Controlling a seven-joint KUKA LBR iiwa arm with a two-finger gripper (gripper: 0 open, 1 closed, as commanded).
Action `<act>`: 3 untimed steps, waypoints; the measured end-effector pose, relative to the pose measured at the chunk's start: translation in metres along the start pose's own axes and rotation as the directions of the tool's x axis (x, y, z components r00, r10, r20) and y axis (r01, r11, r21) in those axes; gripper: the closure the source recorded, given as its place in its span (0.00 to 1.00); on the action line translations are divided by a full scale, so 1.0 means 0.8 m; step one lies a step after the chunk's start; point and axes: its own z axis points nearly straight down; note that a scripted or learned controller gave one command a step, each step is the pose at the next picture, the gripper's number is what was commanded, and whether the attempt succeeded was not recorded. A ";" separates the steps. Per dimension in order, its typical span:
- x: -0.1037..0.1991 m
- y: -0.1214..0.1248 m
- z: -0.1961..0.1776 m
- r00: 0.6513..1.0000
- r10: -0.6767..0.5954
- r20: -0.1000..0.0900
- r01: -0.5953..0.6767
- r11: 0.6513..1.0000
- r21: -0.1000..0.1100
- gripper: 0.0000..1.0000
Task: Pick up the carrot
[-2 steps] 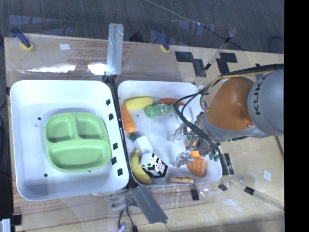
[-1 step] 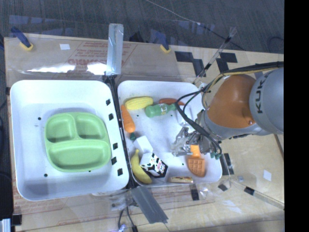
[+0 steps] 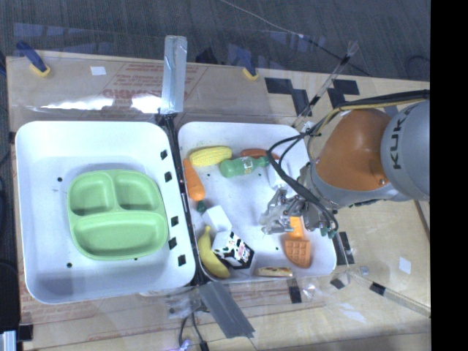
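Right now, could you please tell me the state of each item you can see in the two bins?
carrot: lying along the right bin's left wall, not held
claw: low in the right bin, away from the carrot
green tray: flat in the left bin
banana: lying near the front wall
corn: lying near the back wall
waffle: flat, near the claw

I'm seeing the carrot [image 3: 194, 180], a small orange tapered piece, lying flat in the right bin against its left wall, pointing lengthwise along that wall, its upper end sitting just beside the yellow corn
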 end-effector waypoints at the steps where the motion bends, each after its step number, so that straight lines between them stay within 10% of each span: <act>1: -0.010 -0.006 0.026 0.931 0.364 -0.002 -0.364 0.931 0.000 1.00; 2: -0.040 0.040 -0.045 0.725 0.689 -0.005 -0.689 0.725 0.002 1.00; 3: -0.039 0.039 -0.044 0.724 0.690 -0.007 -0.690 0.724 0.004 0.00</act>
